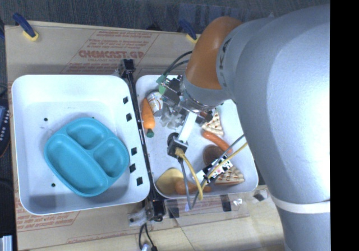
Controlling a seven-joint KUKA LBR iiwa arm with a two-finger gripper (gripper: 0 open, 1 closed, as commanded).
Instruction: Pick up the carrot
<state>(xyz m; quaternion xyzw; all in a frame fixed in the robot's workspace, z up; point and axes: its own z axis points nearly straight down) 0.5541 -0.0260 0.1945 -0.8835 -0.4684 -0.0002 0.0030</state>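
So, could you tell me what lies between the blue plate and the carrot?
In the camera view, between blue plate and carrot: bare floor of the left bin, then joined bin walls with black clips.

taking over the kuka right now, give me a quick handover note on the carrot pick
Gripper: low in the upper left part of the right bin, just right of the carrot; the carrot is not seen in its grasp.
Carrot: lying on the floor of the right bin along its left wall, green end toward the bottom of the view.
Other: waffle pieces and a sausage share that bin; a blue divided plate sits in the left bin.
Done: arm is positioned beside the carrot.
Left: grasp the carrot and lift it.
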